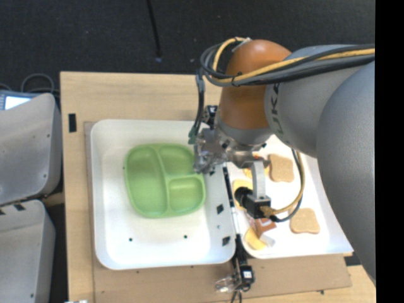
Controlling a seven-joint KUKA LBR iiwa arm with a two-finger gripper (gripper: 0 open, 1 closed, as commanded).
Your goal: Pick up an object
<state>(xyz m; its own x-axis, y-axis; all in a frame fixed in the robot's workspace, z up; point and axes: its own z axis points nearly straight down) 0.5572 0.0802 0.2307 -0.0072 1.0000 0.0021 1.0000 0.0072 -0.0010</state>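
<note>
A green plate (pixel 158 182) with three compartments lies flat in the left bin (pixel 120 248), towards its right half. My gripper (pixel 202 156) hangs over the plate's upper right rim, close to the wall between the two bins. The orange wrist band and grey arm hide most of it from above. In the right bin (pixel 331 242) lie two tan toast-like slices (pixel 281 168) (pixel 305 221), a yellow piece (pixel 252 240) and a small orange-and-white piece (pixel 265 227).
The arm covers the upper part of the right bin. Cables loop from the wrist down over the right bin near a black fitting (pixel 251 199). The wooden bench edge (pixel 126 81) runs behind both bins. Grey equipment (pixel 25 144) stands at the left.
</note>
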